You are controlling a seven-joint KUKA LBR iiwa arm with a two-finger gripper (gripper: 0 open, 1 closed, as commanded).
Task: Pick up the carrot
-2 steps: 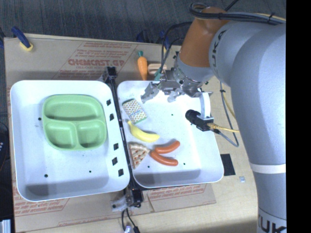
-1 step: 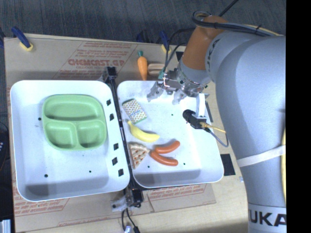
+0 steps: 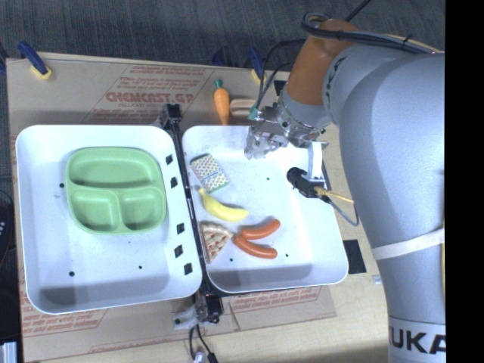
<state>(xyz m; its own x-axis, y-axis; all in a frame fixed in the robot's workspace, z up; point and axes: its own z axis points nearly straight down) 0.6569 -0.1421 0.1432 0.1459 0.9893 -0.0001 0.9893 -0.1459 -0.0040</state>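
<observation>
- Lying outside both bins, the carrot (image 3: 221, 104) sits on the surface (image 3: 113, 89) just above the upper left corner of the right bin (image 3: 321, 237), orange body with its green top pointing toward the top of the frame.
- A pale, roundish item (image 3: 240, 109) lies just beside the carrot on its right; what it is cannot be told.
- The gripper (image 3: 261, 144) hangs over the upper edge of the right bin, right of the carrot and apart from it; whether it is open or closed cannot be told, and nothing is seen held in it.
- Inside the right bin lie a patterned packet (image 3: 209, 172), a banana (image 3: 221, 207), two sausages (image 3: 257, 239) and a waffle-like slice (image 3: 215, 242).
- The left bin (image 3: 38, 225) holds a green divided tray (image 3: 115, 187).
- The grey arm (image 3: 393, 150) with its orange band (image 3: 316, 66) enters from the right of the frame.
</observation>
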